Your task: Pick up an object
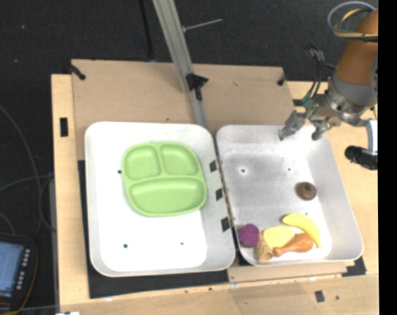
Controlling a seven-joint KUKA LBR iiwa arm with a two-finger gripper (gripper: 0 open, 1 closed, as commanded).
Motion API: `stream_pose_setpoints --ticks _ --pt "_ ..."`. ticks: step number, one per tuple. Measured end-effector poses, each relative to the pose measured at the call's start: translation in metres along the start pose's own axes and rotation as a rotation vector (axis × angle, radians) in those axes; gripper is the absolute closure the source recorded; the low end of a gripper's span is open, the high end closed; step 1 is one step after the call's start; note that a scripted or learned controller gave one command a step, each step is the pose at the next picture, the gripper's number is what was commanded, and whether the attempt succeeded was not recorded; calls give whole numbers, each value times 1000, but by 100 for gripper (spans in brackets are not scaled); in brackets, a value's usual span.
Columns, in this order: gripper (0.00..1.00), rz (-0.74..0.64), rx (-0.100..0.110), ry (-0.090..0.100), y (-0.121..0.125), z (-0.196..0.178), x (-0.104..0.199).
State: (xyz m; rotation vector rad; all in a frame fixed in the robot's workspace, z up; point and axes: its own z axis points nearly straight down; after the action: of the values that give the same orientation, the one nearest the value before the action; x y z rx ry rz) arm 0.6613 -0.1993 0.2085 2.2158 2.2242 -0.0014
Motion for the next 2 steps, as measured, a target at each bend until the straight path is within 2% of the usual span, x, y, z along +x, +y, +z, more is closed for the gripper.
stream_pose_setpoints --ticks 1,2 --pt "0 -1 1 -1 0 0 0" --pt "0 3 5 1 -7 61 -3"
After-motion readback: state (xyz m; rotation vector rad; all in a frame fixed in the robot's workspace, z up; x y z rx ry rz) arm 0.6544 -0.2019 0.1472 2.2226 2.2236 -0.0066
